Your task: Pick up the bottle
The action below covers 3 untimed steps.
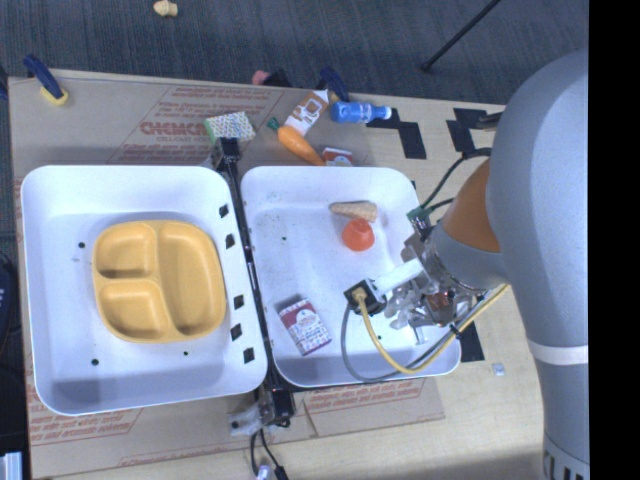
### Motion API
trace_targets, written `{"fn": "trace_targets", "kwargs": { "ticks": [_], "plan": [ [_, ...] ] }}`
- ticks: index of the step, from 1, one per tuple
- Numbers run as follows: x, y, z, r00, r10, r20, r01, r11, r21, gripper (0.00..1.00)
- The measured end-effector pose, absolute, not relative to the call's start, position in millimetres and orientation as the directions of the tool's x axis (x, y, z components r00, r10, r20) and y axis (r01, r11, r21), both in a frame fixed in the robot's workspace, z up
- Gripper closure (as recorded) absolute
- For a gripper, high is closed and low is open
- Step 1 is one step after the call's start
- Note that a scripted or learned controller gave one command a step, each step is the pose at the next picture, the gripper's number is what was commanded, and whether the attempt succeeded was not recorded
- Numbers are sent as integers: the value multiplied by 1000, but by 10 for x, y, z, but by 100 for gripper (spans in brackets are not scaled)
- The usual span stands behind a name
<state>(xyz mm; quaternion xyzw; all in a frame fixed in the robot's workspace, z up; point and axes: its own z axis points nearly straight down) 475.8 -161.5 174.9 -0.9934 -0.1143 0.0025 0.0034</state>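
- Camera view: the small blue plastic bottle [358, 113] is seen lying on its side on the cardboard, outside the right white bin [300, 358], at its 12 o'clock.
- It is judged light, stiff, slippery and prone to rolling; a grasp across the body is advised.
- The two-finger gripper [415, 308] is seen low in the right bin at 4 o'clock; its hold cannot be told.
- An orange carrot-shaped toy [298, 145] lies near the bottle at 8 o'clock; the bin's rim stands between.

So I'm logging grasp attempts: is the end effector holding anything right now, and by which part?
It cannot be told. The end effector sits low over the right bin, and nothing shows clearly in it.
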Motion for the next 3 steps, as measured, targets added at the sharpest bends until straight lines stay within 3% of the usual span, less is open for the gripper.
{"fn": "trace_targets", "kwargs": {
  "ticks": [3],
  "plan": [
    [4764,-1687,2115,979,206,-1,206,-979,-4,100]
  ]
}}
